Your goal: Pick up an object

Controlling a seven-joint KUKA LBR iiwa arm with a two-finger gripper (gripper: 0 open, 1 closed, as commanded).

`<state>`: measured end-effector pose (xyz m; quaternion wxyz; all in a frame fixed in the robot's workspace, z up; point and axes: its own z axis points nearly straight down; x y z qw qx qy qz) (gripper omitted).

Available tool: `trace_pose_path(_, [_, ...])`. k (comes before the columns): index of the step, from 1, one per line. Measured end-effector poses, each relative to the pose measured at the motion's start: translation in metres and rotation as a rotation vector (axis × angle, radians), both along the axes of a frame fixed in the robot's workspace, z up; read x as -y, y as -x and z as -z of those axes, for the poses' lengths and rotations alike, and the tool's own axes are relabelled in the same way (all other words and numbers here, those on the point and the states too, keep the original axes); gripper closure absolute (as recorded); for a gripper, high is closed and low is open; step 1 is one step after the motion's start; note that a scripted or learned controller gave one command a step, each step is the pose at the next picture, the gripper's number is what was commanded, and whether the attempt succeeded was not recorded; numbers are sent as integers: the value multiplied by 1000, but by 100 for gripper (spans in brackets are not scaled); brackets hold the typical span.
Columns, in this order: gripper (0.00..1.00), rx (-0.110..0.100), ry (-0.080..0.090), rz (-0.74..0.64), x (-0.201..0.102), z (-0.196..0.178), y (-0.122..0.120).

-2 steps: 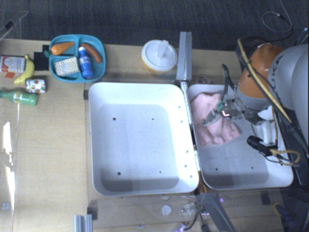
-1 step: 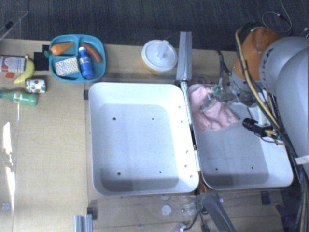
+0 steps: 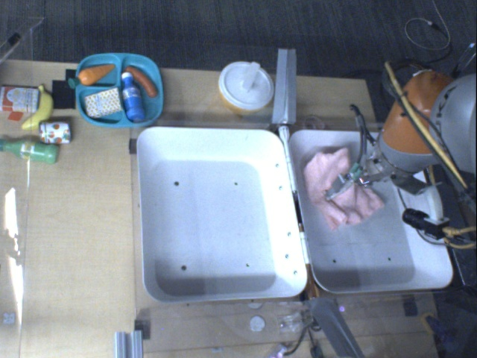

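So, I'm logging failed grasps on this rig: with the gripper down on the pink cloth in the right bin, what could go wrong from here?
1. The gripper sits over the middle of the crumpled pink cloth; it may pinch just one fold, which could slip out on the lift.
2. The cloth is limp, so a hanging part might drag on the right bin floor or catch its wall.

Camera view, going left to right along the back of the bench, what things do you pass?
Banana → blue divided tray → white lidded cup → metal bar between the bins.
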<state>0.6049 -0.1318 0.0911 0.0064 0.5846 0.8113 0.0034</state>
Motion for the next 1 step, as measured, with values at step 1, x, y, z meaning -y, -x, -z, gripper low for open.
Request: trace_pose_path(1, [0, 1, 0, -14, -44, 0, -48])
